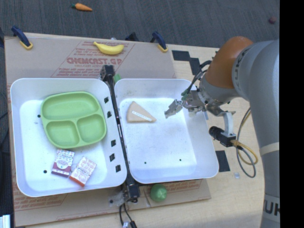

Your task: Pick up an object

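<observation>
Green and round, a small ball (158,192) sits on the desk's near edge, just outside the bins. My gripper (172,109) hovers over the right bin (161,160), at its far right; whether it is apart or together I cannot tell. Just left of it lies a tan wedge (139,113), flat on the bin floor, untouched. It looks light and stiff, perhaps a toy sandwich, so I'd pinch it across its two straight sides. Further left, the other bin holds a green tray (72,118).
</observation>
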